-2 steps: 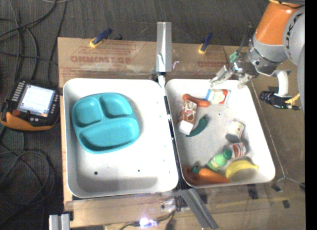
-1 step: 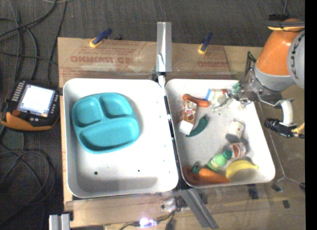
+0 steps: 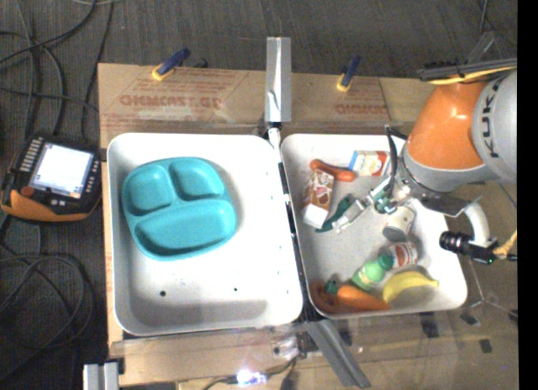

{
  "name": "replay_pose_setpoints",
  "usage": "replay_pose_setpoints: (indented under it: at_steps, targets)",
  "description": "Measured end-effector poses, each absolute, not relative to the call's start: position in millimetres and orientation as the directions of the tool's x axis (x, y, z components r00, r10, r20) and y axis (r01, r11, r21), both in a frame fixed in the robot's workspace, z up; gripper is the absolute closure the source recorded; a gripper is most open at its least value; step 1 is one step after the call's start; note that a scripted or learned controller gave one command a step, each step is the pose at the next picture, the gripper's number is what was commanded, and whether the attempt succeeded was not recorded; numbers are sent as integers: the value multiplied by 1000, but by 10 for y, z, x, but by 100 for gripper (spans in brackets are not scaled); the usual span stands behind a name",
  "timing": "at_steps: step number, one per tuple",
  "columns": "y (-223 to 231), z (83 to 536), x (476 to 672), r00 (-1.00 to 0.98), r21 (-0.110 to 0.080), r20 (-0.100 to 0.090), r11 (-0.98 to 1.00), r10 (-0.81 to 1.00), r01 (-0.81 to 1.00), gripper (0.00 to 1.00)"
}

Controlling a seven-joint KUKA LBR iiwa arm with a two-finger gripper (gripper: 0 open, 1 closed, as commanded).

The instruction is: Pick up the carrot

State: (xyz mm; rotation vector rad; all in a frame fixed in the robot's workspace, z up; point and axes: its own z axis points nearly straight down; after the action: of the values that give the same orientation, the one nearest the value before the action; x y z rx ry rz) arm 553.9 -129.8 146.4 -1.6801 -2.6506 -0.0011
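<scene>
The carrot point(image 3: 357, 297) lies lengthwise along the right bin's point(image 3: 296, 212) front edge (beside the banana point(image 3: 409, 286)), well frontward of the gripper point(image 3: 346, 214), whose grip state I cannot tell.

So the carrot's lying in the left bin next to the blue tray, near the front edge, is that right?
Not quite. In the camera view the carrot lies in the right bin, not the left one. It is near the front edge, beside the banana and the green bottle. The blue tray sits apart in the left bin.
</scene>
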Motion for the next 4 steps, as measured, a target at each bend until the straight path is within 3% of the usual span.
replay_pose_setpoints:
  at_steps: [1, 2, 3, 4]
  targets:
    - [-1039, 923, 6142, -361, 3, -2, 361, 932, 932, 0]
    - [-1027, 1014, 6152, -362, 6, -1, 362, 932, 932, 100]
    - [-876, 1879, 6389, -410, 0, 1, 410, 912, 912, 100]
    - [-319, 1938, 5980, -258, -3, 2, 258, 966, 966, 100]
